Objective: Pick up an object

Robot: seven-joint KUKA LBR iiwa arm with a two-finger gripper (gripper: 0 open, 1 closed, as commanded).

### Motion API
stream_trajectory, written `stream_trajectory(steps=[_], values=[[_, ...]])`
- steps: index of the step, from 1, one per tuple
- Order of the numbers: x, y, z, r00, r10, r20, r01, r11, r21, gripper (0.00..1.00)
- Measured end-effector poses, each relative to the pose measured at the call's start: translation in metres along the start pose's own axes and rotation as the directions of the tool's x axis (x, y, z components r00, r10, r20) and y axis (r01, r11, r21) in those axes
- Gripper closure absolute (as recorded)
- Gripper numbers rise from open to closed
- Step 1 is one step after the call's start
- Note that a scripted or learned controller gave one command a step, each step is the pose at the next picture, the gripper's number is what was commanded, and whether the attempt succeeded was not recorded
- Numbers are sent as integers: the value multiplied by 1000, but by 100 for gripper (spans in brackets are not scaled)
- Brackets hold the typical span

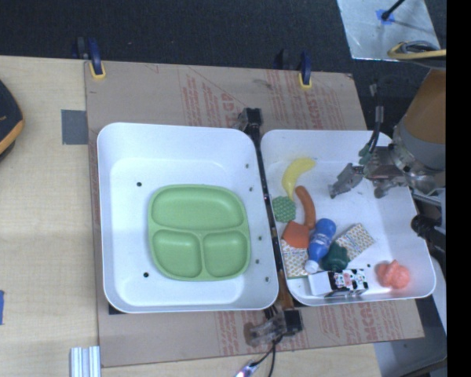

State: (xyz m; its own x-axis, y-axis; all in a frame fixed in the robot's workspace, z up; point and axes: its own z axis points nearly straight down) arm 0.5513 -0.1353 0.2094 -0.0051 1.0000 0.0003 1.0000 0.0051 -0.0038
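Pincer (359,181) over right bin (424,285), fingers spread, nothing between them.
Objects lay clustered lower left of it: yellow banana (297,172), orange carrot (305,203), blue bottle (322,239), pink toy (392,274) at frame's lower right. Green divided plate (198,231) sat in left bin (118,210).

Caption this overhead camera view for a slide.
Gripper poised over the right bin of small toys; green divided plate in the left bin.

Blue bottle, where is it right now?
The blue bottle lies in the right bin, near its middle front, just right of the orange block and left of the patterned card.
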Motion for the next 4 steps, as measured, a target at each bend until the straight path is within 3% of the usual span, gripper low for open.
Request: stream_trajectory(steps=[1, 2, 3, 4], values=[[32, 50, 64, 1000, -1, 2, 1, 1000, 0, 0], [39, 7, 118, 1000, 0, 1, 0, 1000, 1, 0], [38, 7, 108, 1000, -3, 2, 3, 1000, 2, 100], [91, 61, 3, 1000, -1, 0, 1, 1000, -3, 100]])
